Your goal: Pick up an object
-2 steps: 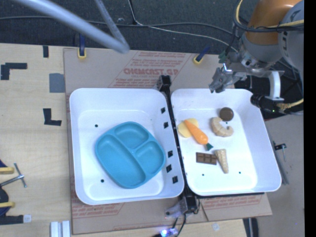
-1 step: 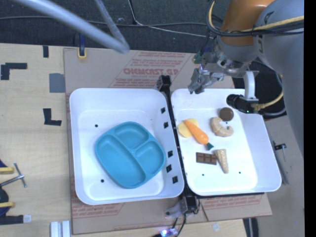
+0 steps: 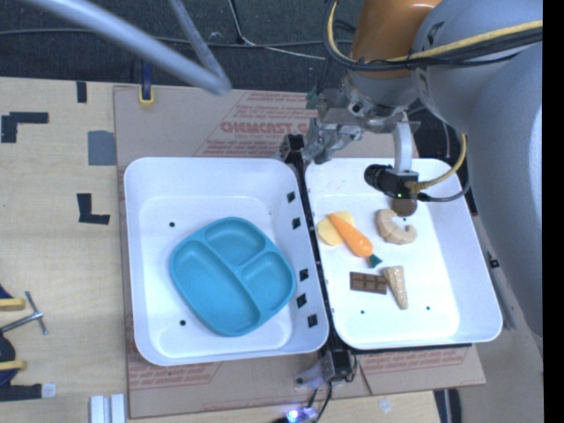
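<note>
The right white bin holds an orange carrot lying against a pale yellow slice. Beside them are a tan curled piece, a brown chocolate bar and a tan cone-shaped piece. The left white bin holds a blue divided plate. My gripper hangs over the far end of the wall between the two bins, up and to the left of the carrot. Nothing shows in its grasp.
The grey arm with its orange band fills the upper right and overhangs the right bin's far edge. A black wrist unit sits above the tan curled piece. A grey pole crosses the upper left. Tools lie at the left edge.
</note>
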### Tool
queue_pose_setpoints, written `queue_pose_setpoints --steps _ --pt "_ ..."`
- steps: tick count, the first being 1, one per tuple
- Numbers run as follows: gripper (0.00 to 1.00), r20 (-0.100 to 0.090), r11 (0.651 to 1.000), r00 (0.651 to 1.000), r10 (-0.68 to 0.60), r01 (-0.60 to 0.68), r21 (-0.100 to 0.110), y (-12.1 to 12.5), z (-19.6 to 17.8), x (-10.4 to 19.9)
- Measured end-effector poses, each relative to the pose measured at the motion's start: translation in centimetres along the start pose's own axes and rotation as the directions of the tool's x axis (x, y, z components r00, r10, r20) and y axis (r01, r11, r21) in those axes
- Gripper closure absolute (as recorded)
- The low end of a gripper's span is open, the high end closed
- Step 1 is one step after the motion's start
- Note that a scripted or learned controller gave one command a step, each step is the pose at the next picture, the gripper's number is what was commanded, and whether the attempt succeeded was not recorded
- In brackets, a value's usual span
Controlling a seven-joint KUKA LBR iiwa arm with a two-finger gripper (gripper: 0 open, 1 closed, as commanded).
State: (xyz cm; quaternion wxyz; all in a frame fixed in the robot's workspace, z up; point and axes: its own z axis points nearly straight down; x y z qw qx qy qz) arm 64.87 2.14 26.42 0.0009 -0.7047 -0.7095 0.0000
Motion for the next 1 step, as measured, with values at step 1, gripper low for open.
queue_pose_setpoints --steps 1 --pt "1.00 0.000 1.000 1.000 0.000 0.000 0.000 -0.24 0.34 5.47"
